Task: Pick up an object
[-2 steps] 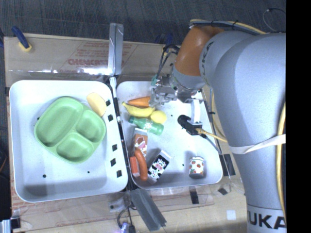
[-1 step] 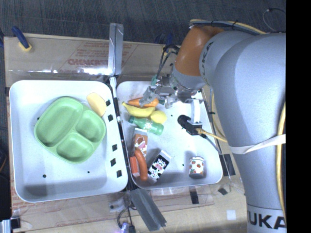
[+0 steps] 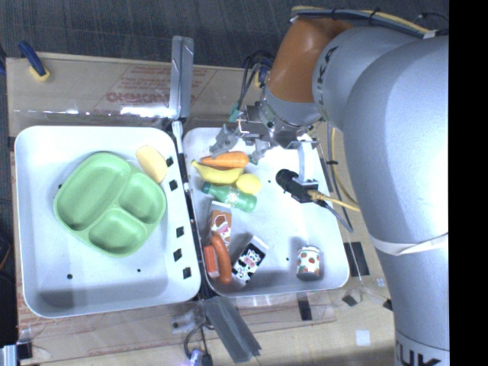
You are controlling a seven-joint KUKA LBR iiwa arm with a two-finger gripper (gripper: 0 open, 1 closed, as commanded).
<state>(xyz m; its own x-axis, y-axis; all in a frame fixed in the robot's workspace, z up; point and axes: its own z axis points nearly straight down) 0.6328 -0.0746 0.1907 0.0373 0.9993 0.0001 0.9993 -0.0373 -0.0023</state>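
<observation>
Grey arm links point(image 3: 396, 128), with the orange band point(image 3: 301, 52) above the wrist, bulk closest to the lens and reach down to the far end of the right bin point(image 3: 284, 231). At that end the jaws hang over the heaped toy food; whether they stand apart or together I cannot tell, and nothing can be seen between them.

Just under the jaws lies a carrot point(image 3: 229, 159), the topmost piece and so the likeliest object to pick, resting across a banana point(image 3: 217, 174). A lemon point(image 3: 248, 183) and a green bottle point(image 3: 235, 197) sit just beyond those, touching the pile. Aiming there looks sensible: the carrot is slim and uncovered, though its neighbours could get nudged.

Farther from the jaws, toward the bin's near end, are a small brown carton point(image 3: 220, 224), a sausage point(image 3: 219, 254), a cow-patterned carton point(image 3: 249, 259) and a little can point(image 3: 308, 262).

Well off to one side of the jaws, the left bin point(image 3: 46, 280) holds a green divided plate point(image 3: 110, 202) and a pale yellow piece point(image 3: 152, 163).
</observation>
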